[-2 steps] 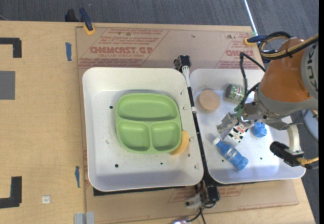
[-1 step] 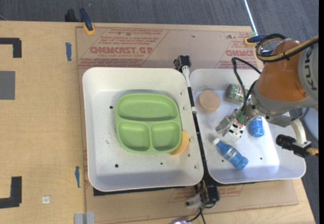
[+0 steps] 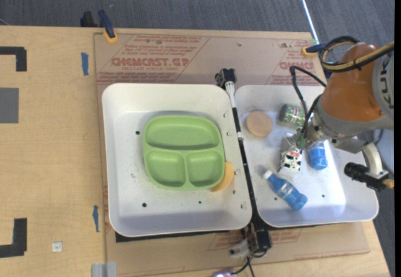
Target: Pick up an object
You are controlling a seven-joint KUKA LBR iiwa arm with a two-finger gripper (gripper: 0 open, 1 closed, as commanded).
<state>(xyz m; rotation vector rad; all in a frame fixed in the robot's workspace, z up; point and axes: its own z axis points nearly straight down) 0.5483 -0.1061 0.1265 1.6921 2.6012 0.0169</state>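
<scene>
Left bin [image 3: 119,144] holds a green tray [image 3: 183,150] and a banana [image 3: 223,177]. Right bin [image 3: 357,203] holds a bottle [image 3: 286,190], disc [image 3: 259,124], jar [image 3: 291,114], can [image 3: 317,156]. The pincer [image 3: 302,139] hangs mid-bin; its opening is unclear.

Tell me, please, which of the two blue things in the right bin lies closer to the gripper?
The short blue can, right beside the gripper. The blue bottle with the white cap lies lower in the bin, farther off.

text: "CHEMCAST GP" | colour: red | on: brown board [image 3: 156,56] behind bins
</scene>
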